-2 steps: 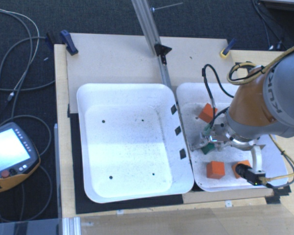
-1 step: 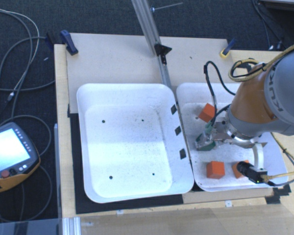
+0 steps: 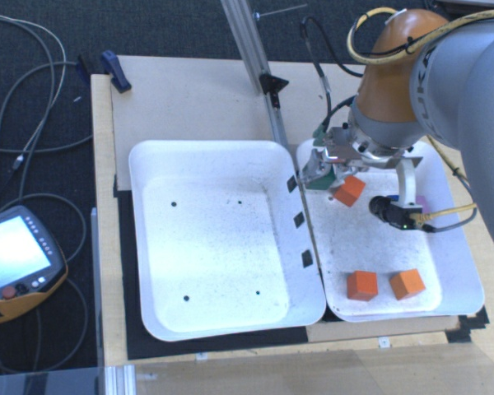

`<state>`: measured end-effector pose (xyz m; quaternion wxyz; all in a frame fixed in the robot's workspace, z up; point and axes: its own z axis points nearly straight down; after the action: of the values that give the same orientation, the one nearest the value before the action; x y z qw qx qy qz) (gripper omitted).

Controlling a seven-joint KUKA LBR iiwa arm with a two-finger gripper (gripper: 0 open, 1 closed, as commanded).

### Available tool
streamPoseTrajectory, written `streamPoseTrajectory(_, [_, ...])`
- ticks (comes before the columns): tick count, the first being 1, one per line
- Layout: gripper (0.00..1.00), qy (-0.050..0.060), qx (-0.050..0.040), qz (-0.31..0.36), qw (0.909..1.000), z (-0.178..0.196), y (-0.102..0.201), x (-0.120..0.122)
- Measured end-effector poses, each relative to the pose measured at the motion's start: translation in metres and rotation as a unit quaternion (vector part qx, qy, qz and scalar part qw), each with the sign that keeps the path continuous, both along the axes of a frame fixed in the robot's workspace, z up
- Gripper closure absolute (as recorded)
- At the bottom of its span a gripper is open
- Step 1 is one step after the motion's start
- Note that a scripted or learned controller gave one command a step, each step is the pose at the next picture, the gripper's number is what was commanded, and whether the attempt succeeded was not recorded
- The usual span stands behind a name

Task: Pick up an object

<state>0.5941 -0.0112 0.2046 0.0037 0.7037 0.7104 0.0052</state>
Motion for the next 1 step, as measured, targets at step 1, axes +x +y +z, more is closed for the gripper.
streamPoseTrajectory(1, [1.0, 0.005, -0.001, -0.003, 1.0, -0.0054, 0.014, 0.0099])
